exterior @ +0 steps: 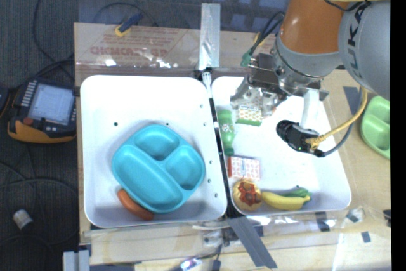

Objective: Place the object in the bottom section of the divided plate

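Left bin (95,136): blue divided plate (158,166), orange item (130,202) tucked under its lower edge. Right bin (330,155): banana (285,198), red-patterned packet (244,167), green bottle (225,125). Gripper (257,98), upper right bin, over a green-edged packet (248,115); grasp state cannot be told.

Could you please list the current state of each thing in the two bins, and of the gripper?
Divided plate: upright in left bin, sections bare, resting partly on an orange object.
Orange object: mostly hidden under the plate's edge.
Banana: lying flat, right bin.
Green bottle: lying against the divider.
Red-and-white box: lying flat.
Gripper: low over right bin.
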### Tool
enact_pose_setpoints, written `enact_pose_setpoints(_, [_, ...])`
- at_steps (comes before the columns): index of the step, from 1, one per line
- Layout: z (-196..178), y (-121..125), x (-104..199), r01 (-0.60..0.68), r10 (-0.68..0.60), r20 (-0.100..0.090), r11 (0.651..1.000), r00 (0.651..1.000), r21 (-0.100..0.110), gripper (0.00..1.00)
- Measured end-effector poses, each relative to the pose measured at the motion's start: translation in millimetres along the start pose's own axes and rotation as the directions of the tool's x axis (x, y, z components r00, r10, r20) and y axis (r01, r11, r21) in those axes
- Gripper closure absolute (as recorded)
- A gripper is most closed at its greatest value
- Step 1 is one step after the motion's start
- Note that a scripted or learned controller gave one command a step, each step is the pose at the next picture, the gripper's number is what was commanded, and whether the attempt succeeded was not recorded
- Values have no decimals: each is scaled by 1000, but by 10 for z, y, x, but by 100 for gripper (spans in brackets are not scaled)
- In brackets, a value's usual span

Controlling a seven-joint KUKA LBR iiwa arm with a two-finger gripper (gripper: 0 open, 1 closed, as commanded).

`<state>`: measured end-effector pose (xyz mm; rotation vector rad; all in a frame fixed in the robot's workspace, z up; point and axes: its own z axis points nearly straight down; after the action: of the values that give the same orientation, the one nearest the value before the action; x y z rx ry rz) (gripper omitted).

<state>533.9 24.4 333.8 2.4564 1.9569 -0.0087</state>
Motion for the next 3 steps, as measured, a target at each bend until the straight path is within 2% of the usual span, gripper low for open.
enact_pose_setpoints(1, [831, -586, 451, -287, 287, 1, 958, 958, 5, 100])
enact_pose_setpoints(2, [760, -595, 453, -285, 285, 5, 958, 958, 11, 100])
enact_pose_setpoints(3, [230, -433, 1078, -295, 295, 1, 956, 956, 0, 100])
